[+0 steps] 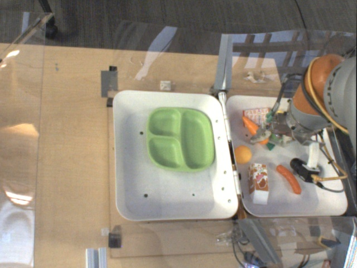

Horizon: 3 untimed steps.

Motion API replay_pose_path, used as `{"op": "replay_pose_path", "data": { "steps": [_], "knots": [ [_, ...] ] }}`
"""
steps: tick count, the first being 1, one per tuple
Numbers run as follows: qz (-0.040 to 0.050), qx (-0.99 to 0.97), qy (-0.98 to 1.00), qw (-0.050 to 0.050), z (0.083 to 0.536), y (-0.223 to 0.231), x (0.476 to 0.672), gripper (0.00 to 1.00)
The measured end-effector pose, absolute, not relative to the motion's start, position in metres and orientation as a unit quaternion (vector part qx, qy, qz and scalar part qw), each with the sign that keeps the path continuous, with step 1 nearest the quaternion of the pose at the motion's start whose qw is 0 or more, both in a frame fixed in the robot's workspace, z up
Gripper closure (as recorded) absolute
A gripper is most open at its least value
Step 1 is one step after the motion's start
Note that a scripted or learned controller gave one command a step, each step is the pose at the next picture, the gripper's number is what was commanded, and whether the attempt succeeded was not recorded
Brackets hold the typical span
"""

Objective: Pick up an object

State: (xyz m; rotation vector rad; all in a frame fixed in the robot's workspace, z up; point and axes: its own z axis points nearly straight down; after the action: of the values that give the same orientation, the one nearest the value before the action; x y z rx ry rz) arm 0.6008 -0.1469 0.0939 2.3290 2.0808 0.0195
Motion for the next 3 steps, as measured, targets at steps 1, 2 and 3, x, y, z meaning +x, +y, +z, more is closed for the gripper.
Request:
{"op": "replay_pose_path", "data": {
  "steps": [1,2,3],
  "knots": [
    [0.0084,0.745,0.667,0.012,0.107,-0.147,0.603,1.0],
    [0.0016,0.761,0.649,0.002,0.203,-0.105,0.66,1.0],
    [0.0006,0.781,0.625,0.001,0.221,-0.1,0.669,1.0]
  ]
}}
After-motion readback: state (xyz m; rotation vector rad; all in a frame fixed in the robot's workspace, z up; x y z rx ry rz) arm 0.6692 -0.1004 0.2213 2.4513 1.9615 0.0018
